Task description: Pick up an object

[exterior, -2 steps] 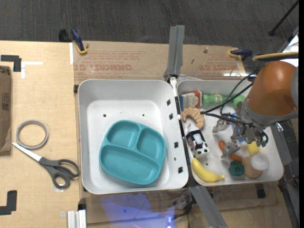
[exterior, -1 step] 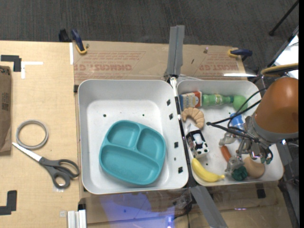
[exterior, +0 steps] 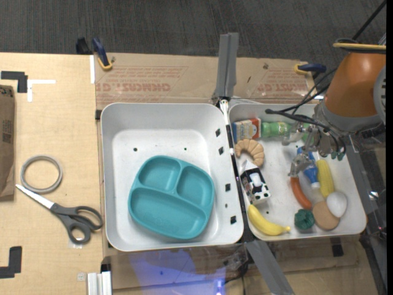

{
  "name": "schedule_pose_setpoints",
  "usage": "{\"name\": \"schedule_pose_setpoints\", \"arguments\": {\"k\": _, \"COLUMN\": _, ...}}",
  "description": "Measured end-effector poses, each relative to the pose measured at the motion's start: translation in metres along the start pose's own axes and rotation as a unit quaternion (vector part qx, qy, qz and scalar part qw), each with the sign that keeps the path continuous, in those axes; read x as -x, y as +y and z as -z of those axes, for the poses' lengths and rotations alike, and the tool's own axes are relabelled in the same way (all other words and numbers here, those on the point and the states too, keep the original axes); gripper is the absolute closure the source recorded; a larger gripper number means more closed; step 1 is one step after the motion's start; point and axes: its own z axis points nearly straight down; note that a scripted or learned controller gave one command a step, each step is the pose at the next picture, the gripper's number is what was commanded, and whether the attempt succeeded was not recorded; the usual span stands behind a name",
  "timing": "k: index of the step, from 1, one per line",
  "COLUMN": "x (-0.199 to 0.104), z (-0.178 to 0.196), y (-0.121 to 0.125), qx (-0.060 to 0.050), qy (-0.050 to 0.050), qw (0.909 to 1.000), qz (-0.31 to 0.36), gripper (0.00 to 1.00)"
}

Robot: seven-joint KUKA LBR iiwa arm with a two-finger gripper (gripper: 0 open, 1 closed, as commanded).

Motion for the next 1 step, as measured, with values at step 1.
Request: {"name": "schedule_pose_setpoints", "arguments": {"k": 1, "x": -0.0553, "z": -0.0084, "y": -0.0035, "qx": 0.0, "qy": 0.001, "qw": 0.9997, "qz": -0.023, "gripper": 0.0}}
